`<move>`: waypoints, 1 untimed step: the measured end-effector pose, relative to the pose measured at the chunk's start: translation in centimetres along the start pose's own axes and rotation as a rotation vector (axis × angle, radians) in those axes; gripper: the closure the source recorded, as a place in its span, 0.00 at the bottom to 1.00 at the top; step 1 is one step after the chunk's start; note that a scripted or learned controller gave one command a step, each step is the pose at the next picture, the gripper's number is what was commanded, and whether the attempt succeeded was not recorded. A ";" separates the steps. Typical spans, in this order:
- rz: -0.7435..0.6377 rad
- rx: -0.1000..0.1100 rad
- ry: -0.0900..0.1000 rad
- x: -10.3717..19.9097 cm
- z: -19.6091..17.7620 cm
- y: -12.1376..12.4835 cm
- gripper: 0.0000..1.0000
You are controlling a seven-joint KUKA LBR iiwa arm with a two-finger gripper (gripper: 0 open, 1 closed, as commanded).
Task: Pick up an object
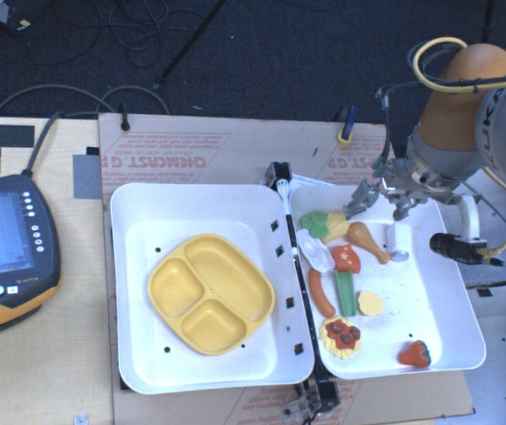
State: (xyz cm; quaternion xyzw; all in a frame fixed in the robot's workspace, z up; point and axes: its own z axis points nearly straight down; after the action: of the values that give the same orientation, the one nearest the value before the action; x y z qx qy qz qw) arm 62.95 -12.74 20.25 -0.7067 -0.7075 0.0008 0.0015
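The arm point(470, 96) is cut off by the right edge, so only its orange band and wrist show. The claw point(384, 200) hangs over the right bin point(452, 312), hiding part of that bin's far rim; its fingertips are too small and dark to tell apart. The tablet point(4, 251) is cut by the left edge. The cucumber point(346, 295) runs under the pepper point(346, 258). The spoon point(316, 253) lies over the corn point(326, 226) stalk. Print on the cardboard point(182, 153) is upside down and blurred.
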 end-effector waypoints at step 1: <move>-0.005 0.006 0.003 8.8 1.7 -4.7 0.00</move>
State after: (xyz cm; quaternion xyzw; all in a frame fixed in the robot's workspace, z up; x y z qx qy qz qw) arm 58.21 -3.94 18.59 -0.7049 -0.7093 0.0017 0.0048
